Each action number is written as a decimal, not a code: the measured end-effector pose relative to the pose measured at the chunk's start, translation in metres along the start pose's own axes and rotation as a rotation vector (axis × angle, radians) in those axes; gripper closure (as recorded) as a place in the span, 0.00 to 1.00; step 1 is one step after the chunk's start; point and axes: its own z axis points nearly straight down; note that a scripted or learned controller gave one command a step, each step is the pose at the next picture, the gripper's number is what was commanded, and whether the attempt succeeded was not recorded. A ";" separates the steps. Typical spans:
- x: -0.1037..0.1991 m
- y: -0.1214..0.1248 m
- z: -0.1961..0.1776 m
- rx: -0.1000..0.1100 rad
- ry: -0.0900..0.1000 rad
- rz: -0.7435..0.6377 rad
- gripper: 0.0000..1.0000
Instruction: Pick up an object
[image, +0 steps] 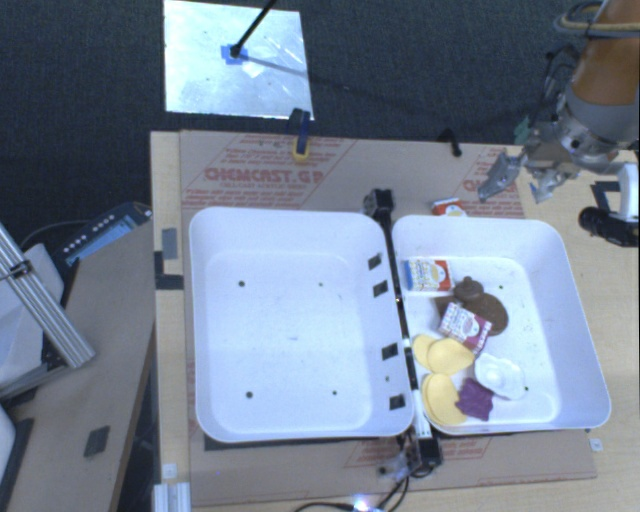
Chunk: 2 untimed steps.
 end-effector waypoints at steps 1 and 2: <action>0.000 0.001 -0.012 -0.004 0.000 -0.003 1.00; 0.015 0.001 -0.183 -0.019 -0.003 -0.004 1.00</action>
